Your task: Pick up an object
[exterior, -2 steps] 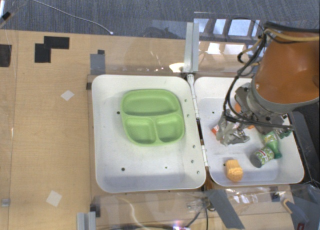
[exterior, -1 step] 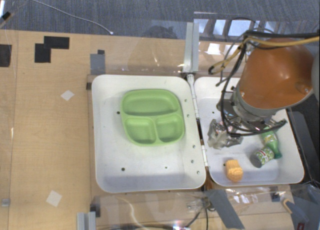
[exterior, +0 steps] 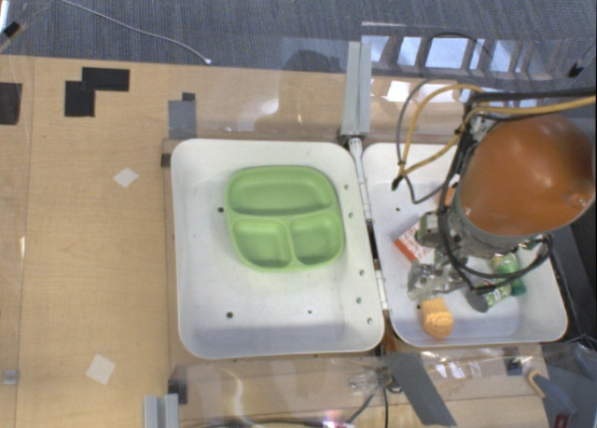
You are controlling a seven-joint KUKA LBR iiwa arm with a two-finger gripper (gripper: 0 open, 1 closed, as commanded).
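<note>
My arm, with its orange band [exterior: 525, 174], hangs over the right bin [exterior: 392, 305]. Its gripper [exterior: 431, 279] is low in the bin, near the front. A yellow-orange lump [exterior: 437, 318] lies just below the gripper, apart from it as far as I can see. A red and white packet [exterior: 409, 243] lies to the gripper's upper left. A green and grey object [exterior: 504, 288] pokes out from under the arm on the right. Much of the bin's floor is hidden by the arm.
The left bin [exterior: 196, 314] holds a green divided tray [exterior: 283, 217] with three compartments. A metal rail [exterior: 354, 90] runs behind the divide between the bins. Yellow and black cables [exterior: 420, 128] loop above the right bin. Tan benchtop [exterior: 84, 249] spreads to the left.
</note>
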